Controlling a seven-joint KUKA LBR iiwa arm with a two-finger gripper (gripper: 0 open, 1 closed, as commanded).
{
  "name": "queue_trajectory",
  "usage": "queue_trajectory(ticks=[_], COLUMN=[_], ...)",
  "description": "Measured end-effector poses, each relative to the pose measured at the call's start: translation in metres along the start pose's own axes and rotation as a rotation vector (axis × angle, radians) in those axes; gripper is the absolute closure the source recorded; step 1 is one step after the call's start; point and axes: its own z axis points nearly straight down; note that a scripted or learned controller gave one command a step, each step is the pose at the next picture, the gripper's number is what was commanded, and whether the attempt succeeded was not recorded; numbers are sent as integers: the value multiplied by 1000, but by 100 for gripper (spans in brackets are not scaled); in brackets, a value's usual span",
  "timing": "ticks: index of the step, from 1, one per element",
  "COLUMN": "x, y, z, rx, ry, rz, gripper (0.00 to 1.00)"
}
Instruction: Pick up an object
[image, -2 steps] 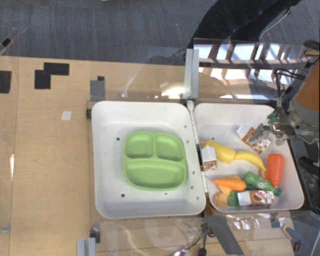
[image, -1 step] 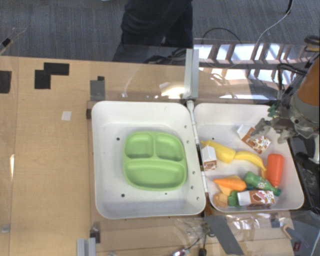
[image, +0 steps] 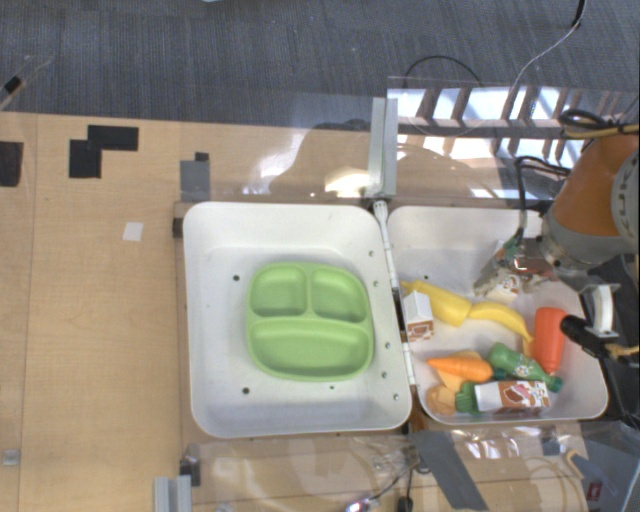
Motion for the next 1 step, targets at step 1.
queue_trajectory(ticks=[1], x=[1], y=[2], z=[-11], rx=[-4], ry=[-1], rz=[-2], gripper=[100])
